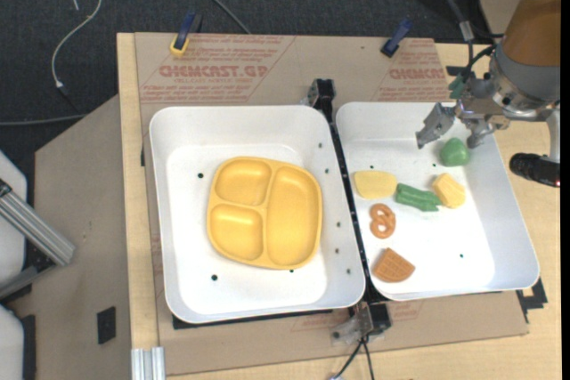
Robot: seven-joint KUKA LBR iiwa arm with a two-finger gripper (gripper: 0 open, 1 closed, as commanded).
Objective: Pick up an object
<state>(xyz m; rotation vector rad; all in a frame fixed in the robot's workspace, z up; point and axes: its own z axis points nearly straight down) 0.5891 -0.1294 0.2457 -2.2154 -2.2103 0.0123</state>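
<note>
Objects for picking lie in the right bin, scattered over its left and middle part. A round green piece sits farthest back, directly under the gripper, whose two grey fingers stand spread wide, one to the left of the green piece and one to its right. Nothing is lifted between them; the green piece rests on the bin floor, and I cannot tell whether either finger touches it.

Nearer and to the left, a pale yellow flat piece lies close to the bin's left wall. Just right of it stretches a long green piece, and touching its right end is a small yellow wedge. Below the pale yellow piece sits an orange pretzel shape, and nearest of all is an orange-brown fan-shaped piece.

The left bin holds a yellow divided plate with three compartments, lying flat near the bin's middle.

The arm comes in from the far right, its orange band above the grey wrist. Both bins rest on a cardboard sheet, clamped at its far edge by two blue clips. A thin white cable loops over the dark floor at far left.
</note>
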